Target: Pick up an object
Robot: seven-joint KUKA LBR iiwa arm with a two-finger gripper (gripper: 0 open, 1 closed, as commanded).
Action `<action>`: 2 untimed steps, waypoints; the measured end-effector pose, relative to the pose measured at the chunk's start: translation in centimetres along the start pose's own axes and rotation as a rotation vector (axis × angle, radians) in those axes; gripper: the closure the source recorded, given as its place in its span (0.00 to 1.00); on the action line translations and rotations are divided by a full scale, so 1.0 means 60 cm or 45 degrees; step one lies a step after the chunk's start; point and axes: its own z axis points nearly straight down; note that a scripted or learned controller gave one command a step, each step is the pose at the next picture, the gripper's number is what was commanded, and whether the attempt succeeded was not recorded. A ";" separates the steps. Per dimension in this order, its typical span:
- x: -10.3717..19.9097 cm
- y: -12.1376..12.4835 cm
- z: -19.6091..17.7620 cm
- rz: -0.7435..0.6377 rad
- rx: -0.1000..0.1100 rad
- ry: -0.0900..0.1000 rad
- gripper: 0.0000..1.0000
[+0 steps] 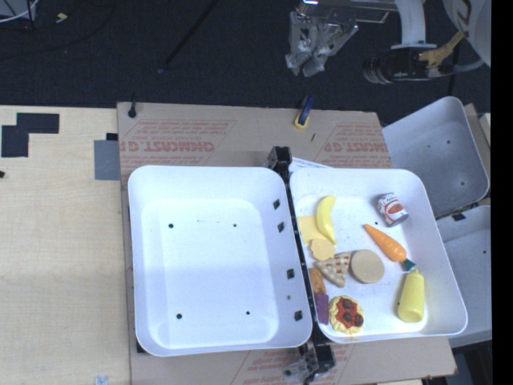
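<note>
Cardboard sheeting covers the bench [200,135], and two shallow white bins sit on it side by side. By the near edge of the right bin [449,311] lie a small round pizza slice with red topping [346,314] and an upright-looking yellow bottle [410,295], which sits toward the bin's near right corner. Just beyond them, around the bin's middle, rest a tan round biscuit-like disc [368,266], a wedge of waffle or pie [335,269] touching it on the left, and pale yellow slices [314,239] against the wall shared with the left bin [200,263]. A carrot [385,243] lies slantwise, tip toward the shared wall, green end toward the bottle. Farther back, a banana [325,217] stands with its long axis running near to far, and a small red and white can [392,209] sits close to the far right corner.

Well beyond the bins, above the dark floor past the bench's far edge, hangs the claw [311,54]. Whether its fingers are apart or together I cannot tell; nothing is visibly between them. Every pickable object lies nearward of it and slightly to the right, so the coming move calls for a long reach toward the right bin. The banana is the nearest candidate.
</note>
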 end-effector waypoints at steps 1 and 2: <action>-0.095 0.003 -0.001 0.013 0.002 -0.003 1.00; 0.144 -0.027 0.041 -0.011 0.007 0.000 1.00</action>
